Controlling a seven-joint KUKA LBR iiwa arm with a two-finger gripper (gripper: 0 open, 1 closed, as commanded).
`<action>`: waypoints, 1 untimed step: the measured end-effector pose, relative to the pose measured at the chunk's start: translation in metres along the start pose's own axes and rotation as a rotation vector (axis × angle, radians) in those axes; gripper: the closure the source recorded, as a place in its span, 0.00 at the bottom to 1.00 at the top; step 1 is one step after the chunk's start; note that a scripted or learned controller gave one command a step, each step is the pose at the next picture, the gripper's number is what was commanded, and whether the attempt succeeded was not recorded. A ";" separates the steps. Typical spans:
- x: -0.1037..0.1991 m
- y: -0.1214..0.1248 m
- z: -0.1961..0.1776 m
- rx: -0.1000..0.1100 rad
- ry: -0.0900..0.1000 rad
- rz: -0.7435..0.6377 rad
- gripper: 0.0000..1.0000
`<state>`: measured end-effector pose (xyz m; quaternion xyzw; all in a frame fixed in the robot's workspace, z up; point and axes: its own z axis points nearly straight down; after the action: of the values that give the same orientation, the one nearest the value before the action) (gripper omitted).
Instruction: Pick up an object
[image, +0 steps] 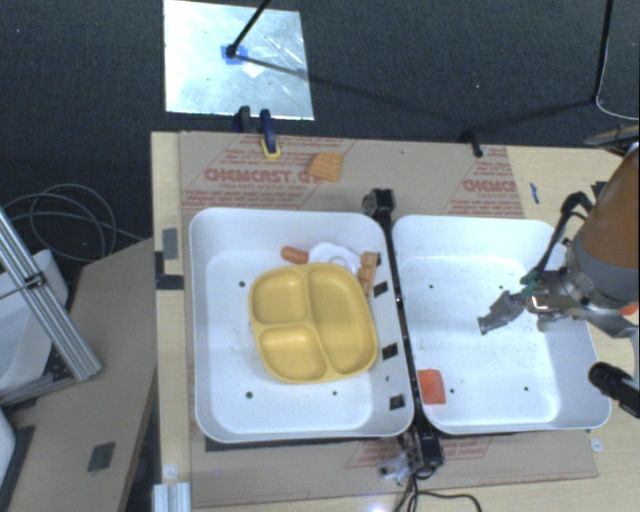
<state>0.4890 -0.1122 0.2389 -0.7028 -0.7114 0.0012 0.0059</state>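
A dark carpet floor surrounds the bench (175, 300), and a shiny metal sheet (238, 58) lies on the floor beyond the far edge of the bench. On the bench there is a brown cardboard sheet (420, 170) with red printing, and on it two shallow white bins stand side by side.

The left bin (215, 400) holds a yellow plate (312, 323) with three compartments, which lies near the middle of the bin. Behind the plate, toward the far edge, lie a small orange sausage-like piece (295, 255), a white round object (335, 258) and a small brown block (368, 270) close to the divider between the bins. A tan flat piece (325, 165) lies on the cardboard near the far edge of the bench.

The right bin (480, 415) has a small orange-red block (431, 386) in its near left corner, next to the wall. The grey arm (610, 240) comes from the right edge of the bench, and its pincer (497, 318) hangs over the middle of the right bin, well apart from the orange-red block. No object is between its fingers. Whether the fingers are apart or together, one cannot tell.
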 end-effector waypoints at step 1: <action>-0.101 0.045 -0.052 -0.021 -0.015 0.017 0.00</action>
<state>0.5360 -0.2126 0.2894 -0.7087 -0.7055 -0.0008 -0.0068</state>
